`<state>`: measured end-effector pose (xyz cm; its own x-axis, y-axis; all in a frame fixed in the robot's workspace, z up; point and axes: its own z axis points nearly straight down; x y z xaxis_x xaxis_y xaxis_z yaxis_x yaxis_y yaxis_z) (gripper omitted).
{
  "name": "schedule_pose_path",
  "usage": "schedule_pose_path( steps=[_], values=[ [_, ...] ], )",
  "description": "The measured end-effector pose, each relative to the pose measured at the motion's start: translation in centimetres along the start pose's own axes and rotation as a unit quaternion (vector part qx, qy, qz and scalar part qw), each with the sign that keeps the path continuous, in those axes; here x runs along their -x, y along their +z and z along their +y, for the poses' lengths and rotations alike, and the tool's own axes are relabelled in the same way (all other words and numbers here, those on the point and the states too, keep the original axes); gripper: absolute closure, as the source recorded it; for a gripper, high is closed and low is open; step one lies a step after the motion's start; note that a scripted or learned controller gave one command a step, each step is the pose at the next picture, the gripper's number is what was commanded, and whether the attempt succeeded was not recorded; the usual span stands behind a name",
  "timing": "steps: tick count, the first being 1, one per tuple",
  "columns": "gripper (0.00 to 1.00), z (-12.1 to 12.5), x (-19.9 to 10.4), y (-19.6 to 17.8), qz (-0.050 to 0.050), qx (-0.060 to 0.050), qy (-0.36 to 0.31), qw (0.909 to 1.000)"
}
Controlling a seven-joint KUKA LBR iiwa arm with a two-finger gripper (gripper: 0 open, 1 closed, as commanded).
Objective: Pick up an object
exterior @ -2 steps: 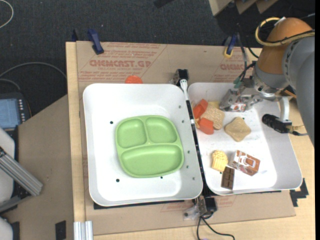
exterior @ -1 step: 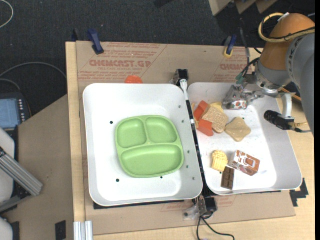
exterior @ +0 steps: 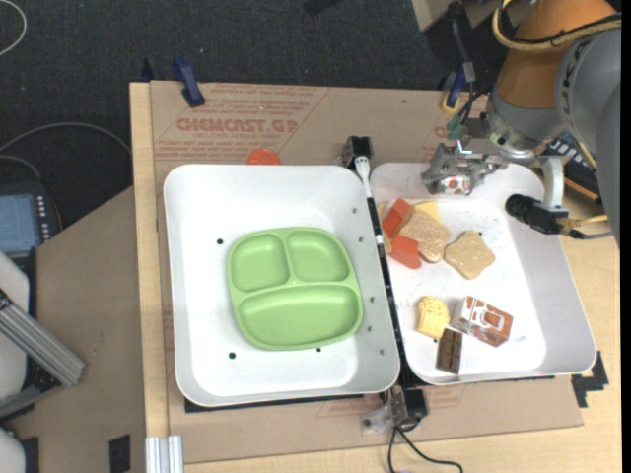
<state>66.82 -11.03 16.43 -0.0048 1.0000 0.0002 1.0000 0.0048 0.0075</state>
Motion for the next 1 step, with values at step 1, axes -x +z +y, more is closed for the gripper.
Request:
schedule_pose_path(
  steps=[1],
  values=[
    [1.0, -9.17, -6.61, -2.26, 0.002, -0.007, 0.0, 1.0]
  ],
)
